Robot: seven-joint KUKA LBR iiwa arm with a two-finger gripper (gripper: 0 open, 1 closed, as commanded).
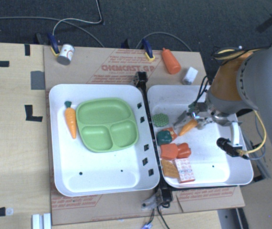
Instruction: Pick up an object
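Observation:
My gripper [189, 120] is low in the right bin [222, 166], near its upper middle, with the orange-banded wrist above it to the right. A small orange piece [188, 127] lies slanted right at the gripper's tip, touching or just beneath it. To its left are a pale green knobbly item [161, 119] and a dark teal item [164, 137]. Below those lie a red-orange block [175, 151], a pink patterned packet [184, 170] and a tan piece [167, 168].
The left bin [98, 178] holds a green divided plate [108, 124] and a toy carrot [70, 119] by its left wall. On the cardboard behind the bins are an orange bottle [171, 61], a white cube [190, 75] and a small can [66, 53]. A black cable loops off the arm at the right.

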